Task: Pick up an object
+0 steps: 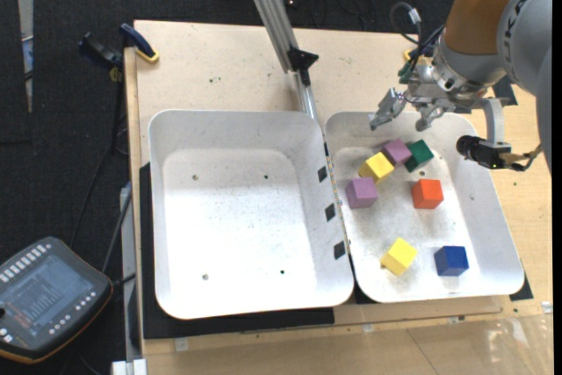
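Several small blocks lie in the right bin point(492, 224): a yellow one point(378, 165), a pink-purple one point(397, 152) and a dark green one point(421, 155) clustered near the back, a purple cube point(361, 191), an orange cube point(428, 193), a second yellow cube point(399, 256) and a blue cube point(451, 260) near the front. My gripper point(407, 115) hangs over the back of the right bin, just above the clustered blocks. Its fingers point(386, 112) are spread apart with nothing between them.
The left bin point(176, 145) sits beside the right one. A slanted metal pole point(268, 0) runs down to the gap between the bins. A blue and yellow clamp point(136, 42) grips the bench's back left corner. A handheld pendant point(44, 299) rests at the lower left.
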Robot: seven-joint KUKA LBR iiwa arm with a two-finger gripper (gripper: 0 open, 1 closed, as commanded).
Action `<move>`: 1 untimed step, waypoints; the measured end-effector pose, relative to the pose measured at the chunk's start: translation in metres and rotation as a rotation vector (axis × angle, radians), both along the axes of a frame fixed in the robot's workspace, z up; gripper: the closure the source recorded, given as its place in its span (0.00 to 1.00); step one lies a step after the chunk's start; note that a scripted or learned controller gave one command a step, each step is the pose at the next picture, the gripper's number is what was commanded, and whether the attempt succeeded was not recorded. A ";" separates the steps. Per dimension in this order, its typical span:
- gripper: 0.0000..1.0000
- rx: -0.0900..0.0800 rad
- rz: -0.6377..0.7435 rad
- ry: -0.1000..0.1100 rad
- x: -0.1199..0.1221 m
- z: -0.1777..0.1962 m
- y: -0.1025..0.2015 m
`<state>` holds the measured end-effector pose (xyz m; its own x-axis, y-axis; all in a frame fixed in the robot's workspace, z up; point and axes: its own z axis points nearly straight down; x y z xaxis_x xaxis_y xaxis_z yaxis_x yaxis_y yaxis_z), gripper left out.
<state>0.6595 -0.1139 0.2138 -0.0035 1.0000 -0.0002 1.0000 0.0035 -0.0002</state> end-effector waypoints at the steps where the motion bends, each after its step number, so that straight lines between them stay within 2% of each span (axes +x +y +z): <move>1: 0.00 0.000 0.000 0.000 0.000 0.000 0.000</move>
